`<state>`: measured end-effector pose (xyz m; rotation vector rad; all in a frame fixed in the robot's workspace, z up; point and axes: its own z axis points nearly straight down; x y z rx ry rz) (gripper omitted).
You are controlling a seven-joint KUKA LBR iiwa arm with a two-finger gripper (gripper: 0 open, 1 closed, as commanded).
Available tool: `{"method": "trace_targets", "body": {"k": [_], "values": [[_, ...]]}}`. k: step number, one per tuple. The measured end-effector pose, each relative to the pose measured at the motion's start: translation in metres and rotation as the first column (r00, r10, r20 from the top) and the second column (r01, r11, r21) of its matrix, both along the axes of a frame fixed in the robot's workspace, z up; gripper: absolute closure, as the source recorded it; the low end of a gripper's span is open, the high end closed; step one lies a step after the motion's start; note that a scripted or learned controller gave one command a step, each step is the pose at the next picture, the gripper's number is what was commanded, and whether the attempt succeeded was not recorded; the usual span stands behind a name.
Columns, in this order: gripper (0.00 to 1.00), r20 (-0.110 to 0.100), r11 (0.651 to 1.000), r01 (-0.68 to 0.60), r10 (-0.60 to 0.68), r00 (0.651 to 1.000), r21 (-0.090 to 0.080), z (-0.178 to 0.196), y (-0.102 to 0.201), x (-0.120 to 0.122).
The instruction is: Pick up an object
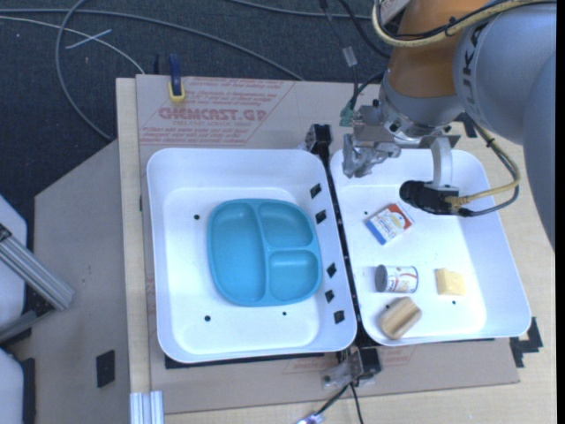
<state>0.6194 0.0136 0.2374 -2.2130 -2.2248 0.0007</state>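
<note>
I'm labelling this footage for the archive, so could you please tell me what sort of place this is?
Most likely a robotics lab test bench: an arm with a pincer hangs over two white bins, a blue divided tray lies in one, and loose cables trail across the floor.

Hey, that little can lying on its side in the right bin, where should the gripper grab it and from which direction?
Probably from straight above, fingers closing across the round body of the can at mid-length. It lies on its side with its dark end toward the divider, so the curved sides are the narrow span to pinch. The yellow block and wooden block lie apart from it, leaving room for the gripper.
</note>
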Motion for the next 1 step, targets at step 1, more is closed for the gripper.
{"method": "trace_targets", "body": {"k": [1], "values": [[1.00, 0.004, 1.000, 0.000, 0.000, 1.000, 0.000, 0.0060, 0.0576, 0.0037]]}}
